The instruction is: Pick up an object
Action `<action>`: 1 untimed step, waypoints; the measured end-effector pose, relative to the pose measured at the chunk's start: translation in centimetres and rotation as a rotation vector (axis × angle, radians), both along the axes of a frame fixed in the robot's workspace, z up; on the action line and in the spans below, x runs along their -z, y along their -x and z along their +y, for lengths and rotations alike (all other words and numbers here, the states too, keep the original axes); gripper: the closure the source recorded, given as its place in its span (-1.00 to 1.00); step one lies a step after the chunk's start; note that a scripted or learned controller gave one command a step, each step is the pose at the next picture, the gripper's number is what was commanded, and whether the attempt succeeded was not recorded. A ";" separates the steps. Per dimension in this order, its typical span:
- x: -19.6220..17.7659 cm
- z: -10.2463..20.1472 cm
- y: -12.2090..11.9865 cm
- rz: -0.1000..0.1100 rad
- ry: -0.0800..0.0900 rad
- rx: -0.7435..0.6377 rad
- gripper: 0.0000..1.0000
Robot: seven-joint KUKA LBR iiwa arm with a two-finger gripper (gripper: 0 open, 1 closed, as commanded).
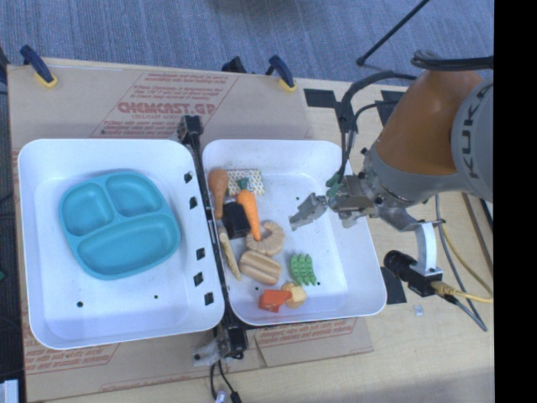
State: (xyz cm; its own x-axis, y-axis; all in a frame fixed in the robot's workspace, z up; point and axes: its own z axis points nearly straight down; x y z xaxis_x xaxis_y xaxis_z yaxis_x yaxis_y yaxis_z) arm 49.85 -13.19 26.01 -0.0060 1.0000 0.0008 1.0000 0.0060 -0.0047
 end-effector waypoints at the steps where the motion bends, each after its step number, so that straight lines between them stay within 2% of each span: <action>1: 9.1 1.7 -5.2 0.001 0.000 -0.008 -1.00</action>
State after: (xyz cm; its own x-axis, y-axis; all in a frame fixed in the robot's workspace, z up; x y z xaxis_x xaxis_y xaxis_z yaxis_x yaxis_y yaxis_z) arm 55.01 -11.51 16.91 -0.0135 0.9999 0.0004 0.9999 0.0135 -0.0056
